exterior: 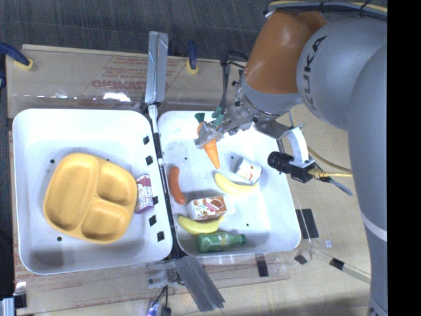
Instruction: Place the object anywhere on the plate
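Gripping carrot (210, 151), tool (209, 132)

Setting: a pale wooden bench top (329, 170) bearing faint red printing near its far edge, two blue clamps (191, 49) gripping that edge, black tape strips on the surface, and dark grey ribbed flooring (99, 8) beyond, under even overhead light.

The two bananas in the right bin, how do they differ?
The upper banana is pale yellow and lies beside a small carton; the lower banana is deeper yellow, tucked between a snack box and a green bottle. The lower banana sits nearer the bin's front wall. Both are curved.
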Robot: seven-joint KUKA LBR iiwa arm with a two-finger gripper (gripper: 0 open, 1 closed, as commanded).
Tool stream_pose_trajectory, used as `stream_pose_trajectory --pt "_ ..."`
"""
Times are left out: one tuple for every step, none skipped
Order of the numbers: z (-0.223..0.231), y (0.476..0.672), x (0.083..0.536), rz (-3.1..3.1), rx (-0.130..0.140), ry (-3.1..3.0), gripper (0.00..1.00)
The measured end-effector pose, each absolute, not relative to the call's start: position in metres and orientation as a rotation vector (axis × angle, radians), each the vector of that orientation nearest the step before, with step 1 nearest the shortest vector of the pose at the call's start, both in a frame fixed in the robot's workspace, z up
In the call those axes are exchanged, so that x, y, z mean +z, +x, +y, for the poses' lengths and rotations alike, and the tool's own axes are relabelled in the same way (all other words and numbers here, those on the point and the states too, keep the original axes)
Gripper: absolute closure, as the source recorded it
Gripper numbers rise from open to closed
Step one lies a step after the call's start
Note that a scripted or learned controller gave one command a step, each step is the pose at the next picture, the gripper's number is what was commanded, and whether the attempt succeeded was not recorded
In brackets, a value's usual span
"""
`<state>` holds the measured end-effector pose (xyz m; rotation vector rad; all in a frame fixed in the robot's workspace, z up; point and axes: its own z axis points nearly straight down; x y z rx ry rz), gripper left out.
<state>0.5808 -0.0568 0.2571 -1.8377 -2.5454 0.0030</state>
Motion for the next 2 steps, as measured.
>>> stream_pose_trajectory --pt "0.004 0.573 0.23 -2.619 0.005 -1.729 1.0" --pt "-0.023 0.566 0.19 -2.237 0.009 -2.198 1.0"
